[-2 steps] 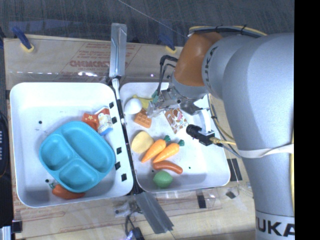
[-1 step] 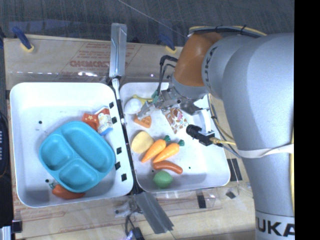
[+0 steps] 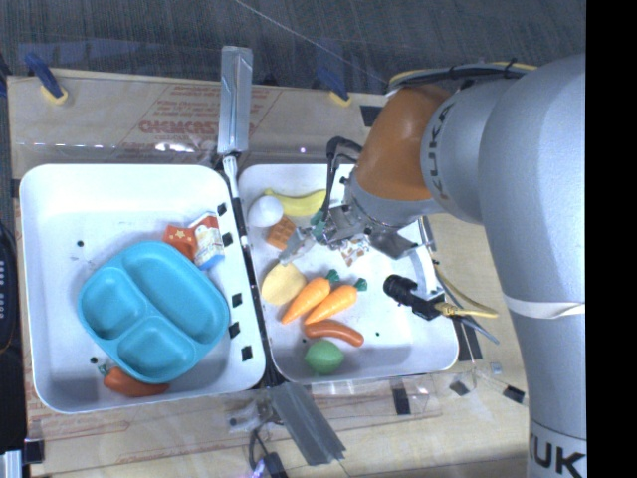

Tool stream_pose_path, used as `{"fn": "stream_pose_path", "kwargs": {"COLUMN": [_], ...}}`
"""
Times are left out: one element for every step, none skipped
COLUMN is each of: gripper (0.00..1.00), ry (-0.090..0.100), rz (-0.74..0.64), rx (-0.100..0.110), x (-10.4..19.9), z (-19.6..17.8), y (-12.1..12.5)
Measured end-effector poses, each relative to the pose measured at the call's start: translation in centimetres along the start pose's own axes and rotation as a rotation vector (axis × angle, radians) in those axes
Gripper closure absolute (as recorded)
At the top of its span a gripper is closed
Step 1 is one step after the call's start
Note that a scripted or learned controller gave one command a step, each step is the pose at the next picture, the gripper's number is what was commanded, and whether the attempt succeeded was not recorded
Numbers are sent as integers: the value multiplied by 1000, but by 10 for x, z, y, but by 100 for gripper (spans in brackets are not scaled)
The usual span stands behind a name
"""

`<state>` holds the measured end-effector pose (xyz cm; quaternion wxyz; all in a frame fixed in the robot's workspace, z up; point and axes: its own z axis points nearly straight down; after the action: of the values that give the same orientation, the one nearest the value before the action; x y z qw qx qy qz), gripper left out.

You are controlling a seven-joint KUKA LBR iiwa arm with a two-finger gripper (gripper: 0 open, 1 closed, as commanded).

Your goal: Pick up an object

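the grey arm (image 3: 498, 147) comes in from the right, and its orange band (image 3: 398, 152) sits over the far part of the right bin (image 3: 403, 339). the gripper (image 3: 307, 241) hangs low over that bin's left half, just beside a small orange-brown block (image 3: 282, 233). whether it is wide or narrow i cannot tell, and nothing can be seen held in it.

the loose things lie in both bins on the tabletop (image 3: 119, 108). in the right bin, a white egg (image 3: 265, 210) and a yellow banana (image 3: 301, 203) lie at the far left corner, next to each other. nearer than the gripper lies a pale yellow lump (image 3: 282, 284), with two carrots (image 3: 320, 301) side by side just to its right. near those is a red sausage-shaped piece (image 3: 335, 333), and a green ball (image 3: 323, 357) touches it by the near wall.

in the left bin (image 3: 35, 267), a blue divided tray (image 3: 151, 312) takes up the middle. a small red and white packet (image 3: 199, 239) lies at its far right edge, and a red-orange piece (image 3: 129, 381) sticks out from under its near edge.
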<state>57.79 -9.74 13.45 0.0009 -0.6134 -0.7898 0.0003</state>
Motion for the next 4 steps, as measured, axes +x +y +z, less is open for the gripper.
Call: {"fn": "stream_pose_path", "kwargs": {"gripper": [0, 100, 0, 0], "ry": [1, 0, 0, 6], "rz": [35, 32, 31, 58], "rx": [4, 2, 2, 19], "x": [-10, -11, -11, -25], "z": [40, 28, 29, 46], "y": [37, 38, 38, 71]}}
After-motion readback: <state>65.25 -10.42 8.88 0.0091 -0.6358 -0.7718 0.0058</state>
